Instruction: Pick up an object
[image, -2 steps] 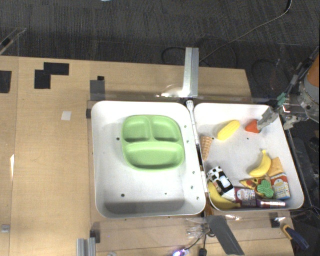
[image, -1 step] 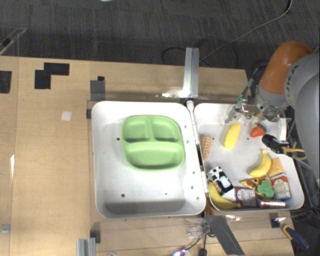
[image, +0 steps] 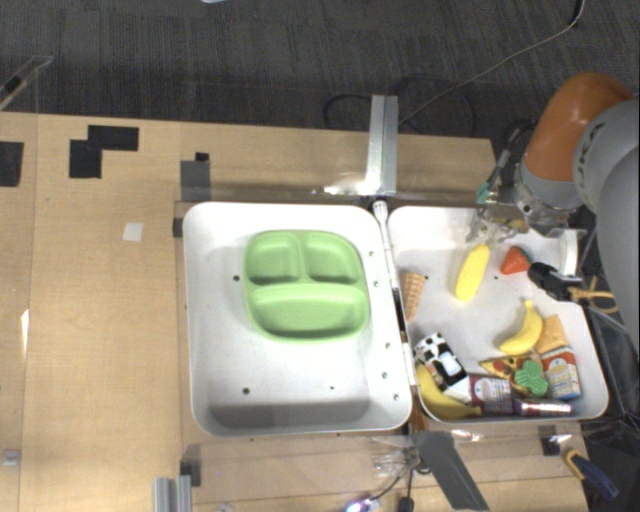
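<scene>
The gripper, whose state I cannot tell, hangs just above the yellow corn cob in the right bin, likely a light, stiff, slick toy best pinched across its middle, with an orange piece just beside it and a banana below.

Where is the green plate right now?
The green plate lies in the middle of the left bin, across the divider from the ice cream cone in the right bin.
</scene>
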